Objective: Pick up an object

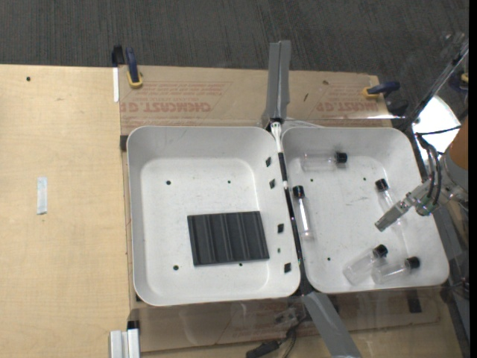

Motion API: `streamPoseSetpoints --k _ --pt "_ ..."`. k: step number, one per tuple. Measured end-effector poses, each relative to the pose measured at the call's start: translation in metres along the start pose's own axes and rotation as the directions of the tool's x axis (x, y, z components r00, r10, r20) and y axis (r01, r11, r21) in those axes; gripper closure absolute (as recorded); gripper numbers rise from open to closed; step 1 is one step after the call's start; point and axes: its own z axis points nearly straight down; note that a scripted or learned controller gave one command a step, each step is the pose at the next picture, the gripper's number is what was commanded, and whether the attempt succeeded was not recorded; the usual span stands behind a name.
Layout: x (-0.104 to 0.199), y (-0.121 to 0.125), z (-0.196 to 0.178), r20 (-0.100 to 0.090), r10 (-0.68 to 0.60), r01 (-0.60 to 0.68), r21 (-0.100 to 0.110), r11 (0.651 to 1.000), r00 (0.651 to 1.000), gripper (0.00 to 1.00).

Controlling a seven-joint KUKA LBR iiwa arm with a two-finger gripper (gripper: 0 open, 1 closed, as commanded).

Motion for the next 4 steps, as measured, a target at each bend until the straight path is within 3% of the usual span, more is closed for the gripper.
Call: streamPoseSetpoints --k 1,2,3,4 --pt "-0.008 -0.035 -0.153 0.002 -0.189 0.189 0.000 0.982 0.982 0.00" --pt "-0.008 -0.035 -0.274 0.003 -0.425 0.425 0.000 0.905 0.905 0.00" --pt "-0.009 -0.034 -0.283 0.006 -0.424 0.424 0.000 0.906 0.906 1.00" --pt "-0.009 -0.034 -0.283 0.006 -0.424 0.424 0.000 0.905 0.905 0.00"
